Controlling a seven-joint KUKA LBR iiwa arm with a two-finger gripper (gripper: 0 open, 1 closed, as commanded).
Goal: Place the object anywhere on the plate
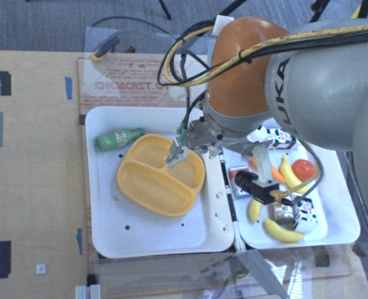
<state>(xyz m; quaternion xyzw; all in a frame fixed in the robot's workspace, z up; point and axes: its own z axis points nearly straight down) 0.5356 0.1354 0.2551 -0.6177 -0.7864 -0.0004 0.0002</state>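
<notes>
Two shallow white bins (103,229) sat abreast; the gripper (175,154), its state impossible to tell, hung above the yellow divided plastic plate (152,185), seemingly poised for a drop.

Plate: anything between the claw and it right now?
Nothing visible. The claw hangs over the upper right section of the yellow plate in the left bin. The green bottle lies off the plate's upper left edge, out of the way.

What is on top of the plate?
The gripper hangs over the upper part of the yellow plate; that patch is covered. The other compartments show bare. A green bottle lies beside it.
</notes>
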